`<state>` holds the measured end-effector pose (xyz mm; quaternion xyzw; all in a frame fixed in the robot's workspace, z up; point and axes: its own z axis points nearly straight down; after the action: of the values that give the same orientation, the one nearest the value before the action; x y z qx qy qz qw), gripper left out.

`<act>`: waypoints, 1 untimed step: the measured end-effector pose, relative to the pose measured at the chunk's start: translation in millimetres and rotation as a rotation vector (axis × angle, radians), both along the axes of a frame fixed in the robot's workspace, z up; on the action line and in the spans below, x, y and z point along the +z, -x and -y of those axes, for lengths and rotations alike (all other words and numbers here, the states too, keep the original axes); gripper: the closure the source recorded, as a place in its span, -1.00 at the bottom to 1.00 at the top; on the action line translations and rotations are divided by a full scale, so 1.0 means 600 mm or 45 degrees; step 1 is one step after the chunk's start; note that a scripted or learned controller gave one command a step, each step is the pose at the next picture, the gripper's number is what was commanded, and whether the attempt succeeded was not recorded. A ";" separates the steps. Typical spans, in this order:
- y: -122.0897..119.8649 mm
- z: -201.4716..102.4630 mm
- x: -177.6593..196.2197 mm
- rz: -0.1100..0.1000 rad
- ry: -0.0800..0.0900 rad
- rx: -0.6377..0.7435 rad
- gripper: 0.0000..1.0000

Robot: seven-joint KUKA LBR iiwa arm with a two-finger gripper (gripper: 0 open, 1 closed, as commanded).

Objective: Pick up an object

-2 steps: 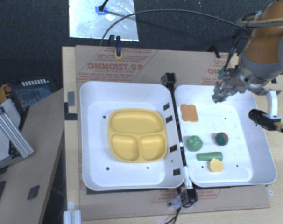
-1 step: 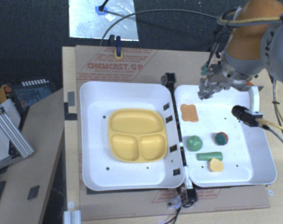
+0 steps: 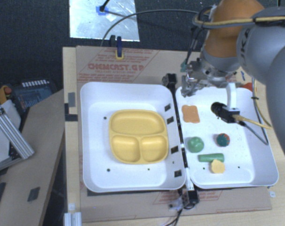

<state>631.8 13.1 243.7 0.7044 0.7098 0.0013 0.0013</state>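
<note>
Camera view puts the gripper (image 3: 189, 89), jaw state indeterminate, above the orange slab (image 3: 191, 114) at right-bin upper left; I judge it light, stiff, thin, best pinched across its short edges.

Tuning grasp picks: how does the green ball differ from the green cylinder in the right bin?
Shape: the green ball is round and bulky; the green cylinder is a long, thin bar lying flat.
Place: the ball sits nearer the bin divider, the cylinder just below it, next to a yellow piece.
Shared: both green, both lying loose, away from the gripper.
</note>
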 end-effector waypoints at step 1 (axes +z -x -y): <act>0.000 -0.077 -0.008 -0.001 -0.002 0.002 1.00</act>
<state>632.1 59.1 238.7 0.7040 0.7102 0.0014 0.0005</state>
